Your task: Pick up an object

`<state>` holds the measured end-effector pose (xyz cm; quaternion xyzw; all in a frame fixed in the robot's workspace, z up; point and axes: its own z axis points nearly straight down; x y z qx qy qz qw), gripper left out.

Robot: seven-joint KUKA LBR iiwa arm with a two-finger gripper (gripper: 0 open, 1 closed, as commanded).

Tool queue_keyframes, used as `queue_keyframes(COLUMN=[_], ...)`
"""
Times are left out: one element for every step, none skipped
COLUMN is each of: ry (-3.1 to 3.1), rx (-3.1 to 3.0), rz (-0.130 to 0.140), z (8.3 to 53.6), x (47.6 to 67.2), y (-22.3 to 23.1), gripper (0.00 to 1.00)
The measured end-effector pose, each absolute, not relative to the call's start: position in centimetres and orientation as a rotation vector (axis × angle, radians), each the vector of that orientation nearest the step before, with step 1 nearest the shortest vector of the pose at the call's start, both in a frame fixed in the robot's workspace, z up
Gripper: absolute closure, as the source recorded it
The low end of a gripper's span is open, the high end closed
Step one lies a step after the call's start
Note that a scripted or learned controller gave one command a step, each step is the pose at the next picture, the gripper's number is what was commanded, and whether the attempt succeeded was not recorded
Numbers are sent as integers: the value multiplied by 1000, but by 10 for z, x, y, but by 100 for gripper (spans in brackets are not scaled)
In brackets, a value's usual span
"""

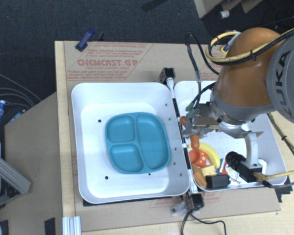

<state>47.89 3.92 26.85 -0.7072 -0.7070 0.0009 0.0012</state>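
The arm (250, 72) is seen low over the right bin (279, 146), its bulk covering most of that bin, while the gripper (198, 124) sits near the bin's left wall, just beside the divider between the 2 bins. Whether the jaws are released or clenched cannot be told, since they are buried under the wrist housing, and nothing can be made out between them. The candidates for picking lie in the right bin's near-left corner: a yellow banana-like piece (211, 155), a red item (200, 157), a small orange piece (195, 142) and a black object (216, 181), all crowded together and touching. A grasp here could be spoiled by that crowding, with 2 items caught at once or 1 squeezed out sideways; a finger could also be driven onto the bin wall. The left bin (88, 146) holds a blue divided plate (137, 142), well apart from the gripper. What else lies under the arm is hidden.
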Motion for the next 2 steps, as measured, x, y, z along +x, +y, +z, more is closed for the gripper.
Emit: queue_keyframes(ry=[-2222, -2220], rx=[-2223, -2218], rz=[0, 3], z=[266, 268], x=[495, 479], y=[24, 83], gripper=[100, 100])
